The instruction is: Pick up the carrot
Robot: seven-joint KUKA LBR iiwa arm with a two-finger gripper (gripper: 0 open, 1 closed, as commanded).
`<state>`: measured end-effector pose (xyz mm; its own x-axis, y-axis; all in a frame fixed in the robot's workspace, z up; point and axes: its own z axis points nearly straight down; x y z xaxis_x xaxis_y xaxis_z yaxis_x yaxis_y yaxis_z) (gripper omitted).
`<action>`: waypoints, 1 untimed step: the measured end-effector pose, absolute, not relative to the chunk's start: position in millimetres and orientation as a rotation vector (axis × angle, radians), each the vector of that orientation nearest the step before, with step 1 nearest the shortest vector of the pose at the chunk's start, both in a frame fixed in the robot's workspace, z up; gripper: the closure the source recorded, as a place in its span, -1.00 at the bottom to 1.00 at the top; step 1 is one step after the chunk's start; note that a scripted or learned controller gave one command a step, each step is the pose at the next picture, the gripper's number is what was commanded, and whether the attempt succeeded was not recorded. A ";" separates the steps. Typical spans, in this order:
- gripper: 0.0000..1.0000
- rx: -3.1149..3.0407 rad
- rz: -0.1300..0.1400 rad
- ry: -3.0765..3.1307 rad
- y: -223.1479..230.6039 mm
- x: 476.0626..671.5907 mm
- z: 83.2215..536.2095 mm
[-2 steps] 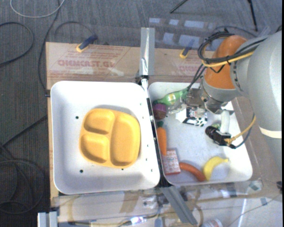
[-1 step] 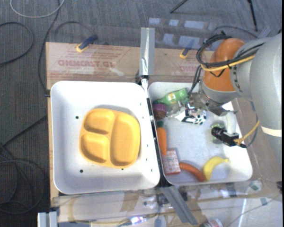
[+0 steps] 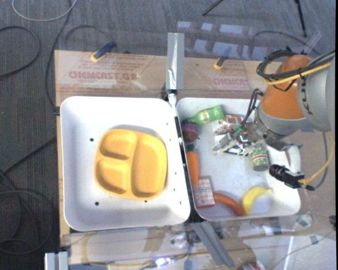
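Hovering over the right bin's (image 3: 293, 207) upper part, the gripper (image 3: 240, 135) sits among crumpled wrappers (image 3: 230, 142) with a small green can (image 3: 259, 157) just beside it; whether it is open or closed I cannot tell. Carrot (image 3: 192, 168) lies apart from it, toward the divider, lengthwise along the bin's left wall, below a purple bulb (image 3: 190, 131). Judging from this, nothing is gripped; reach, grasp and lift all remain.
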<state>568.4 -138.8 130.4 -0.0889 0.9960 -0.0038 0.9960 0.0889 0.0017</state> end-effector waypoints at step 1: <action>-1.00 2.046 0.024 2.333 -117.7 598.0 116.5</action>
